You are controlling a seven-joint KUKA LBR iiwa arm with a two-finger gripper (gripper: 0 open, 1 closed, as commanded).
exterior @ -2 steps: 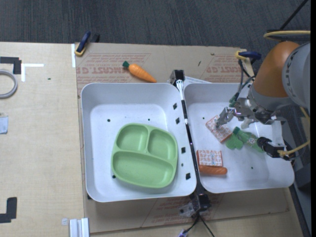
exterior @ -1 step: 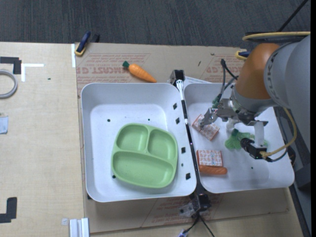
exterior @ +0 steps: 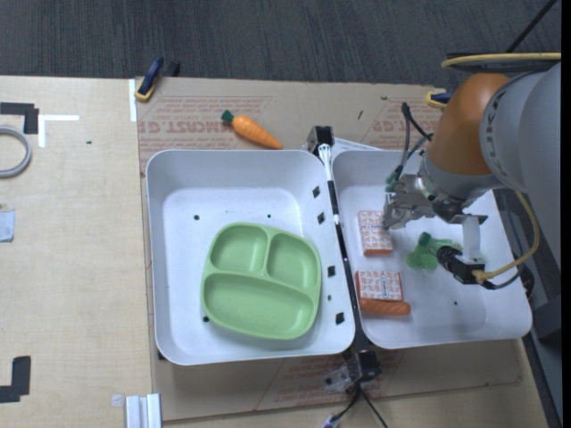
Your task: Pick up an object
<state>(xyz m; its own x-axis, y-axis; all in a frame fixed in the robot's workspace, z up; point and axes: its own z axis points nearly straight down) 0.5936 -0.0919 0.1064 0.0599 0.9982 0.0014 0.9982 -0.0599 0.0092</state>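
Observation:
My gripper (exterior: 390,220) hangs in the right bin (exterior: 464,324), its tips just right of an upright orange-and-white carton (exterior: 373,233). Nothing shows between its fingers, and I cannot make out their spacing. A second carton (exterior: 379,284) lies lower in the same bin with an orange sausage-like piece (exterior: 384,308) along its lower edge. A green leafy toy (exterior: 423,254) sits to the right of the gripper, under the arm.
The left bin (exterior: 169,266) holds a green three-part plate (exterior: 261,281). A toy carrot (exterior: 252,129) lies on the cardboard behind the bins, and a blue clip (exterior: 148,79) sits at the cardboard's far left corner. A black clamp (exterior: 320,138) joins the bins.

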